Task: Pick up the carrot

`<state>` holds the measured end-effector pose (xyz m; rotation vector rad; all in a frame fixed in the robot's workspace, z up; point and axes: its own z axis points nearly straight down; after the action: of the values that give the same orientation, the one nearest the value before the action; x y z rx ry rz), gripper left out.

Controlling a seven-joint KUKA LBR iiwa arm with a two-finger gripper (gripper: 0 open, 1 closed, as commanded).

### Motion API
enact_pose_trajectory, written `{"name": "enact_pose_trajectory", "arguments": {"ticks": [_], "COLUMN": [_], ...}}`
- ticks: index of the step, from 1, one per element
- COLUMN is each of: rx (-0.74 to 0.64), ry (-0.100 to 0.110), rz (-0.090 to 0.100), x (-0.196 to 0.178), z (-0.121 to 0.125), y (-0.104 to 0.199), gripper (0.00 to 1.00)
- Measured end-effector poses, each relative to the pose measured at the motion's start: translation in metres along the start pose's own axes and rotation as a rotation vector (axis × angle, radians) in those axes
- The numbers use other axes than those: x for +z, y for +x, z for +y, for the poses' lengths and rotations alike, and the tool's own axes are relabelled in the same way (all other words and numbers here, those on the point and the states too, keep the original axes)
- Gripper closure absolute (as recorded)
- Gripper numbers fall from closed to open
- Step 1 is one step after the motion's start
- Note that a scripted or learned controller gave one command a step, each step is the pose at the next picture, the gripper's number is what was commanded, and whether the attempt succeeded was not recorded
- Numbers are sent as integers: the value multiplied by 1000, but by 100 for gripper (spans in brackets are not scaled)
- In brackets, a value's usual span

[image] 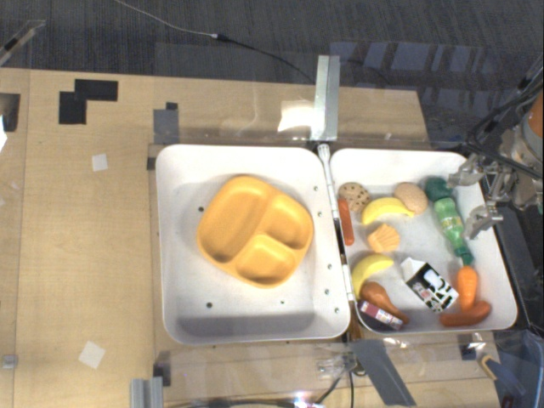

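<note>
While the gripper (478, 195) hangs over the right rim of the right bin (422, 157), its fingers (481, 220) appear spread, with nothing between them; the small size of the parts leaves some doubt. They sit near the top right corner of that bin, just beside the green bottle (448, 218), and well apart from the carrot (467, 284).

The carrot stands lower in the same bin, close to the right wall, orange with a green stub at its top. It touches or nearly touches a red-orange sausage-like piece (466, 314) below it and a black-and-white carton (431, 285) to its left.

Risks, as judged:
- Crowding: a descent slightly off could close on the carton or the sausage-like piece instead.
- The bin wall beside the carrot may block one finger.
- The green bottle lies along the path down from the present position and could be knocked.
- A thin orange stick (345, 219) by the divider could be mistaken for the target.

Count: two white bins; one yellow divided plate (255, 229) in the left bin (174, 253); two bananas (383, 210) (369, 268); one cookie (354, 195); one carrot; one carton.
</note>
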<state>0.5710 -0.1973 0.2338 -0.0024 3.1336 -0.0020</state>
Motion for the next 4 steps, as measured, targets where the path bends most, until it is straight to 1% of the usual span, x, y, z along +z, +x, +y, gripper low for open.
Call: {"name": "enact_pose_trajectory", "arguments": {"ticks": [1, 2, 3, 4], "rx": [151, 260, 253, 455], "ry": [2, -3, 0, 0], "rz": [-12, -45, -50, 0], "x": [109, 121, 105, 85], "z": [19, 3, 2, 44], "y": [46, 65, 61, 82], "gripper": [0, 0, 100, 100]}}
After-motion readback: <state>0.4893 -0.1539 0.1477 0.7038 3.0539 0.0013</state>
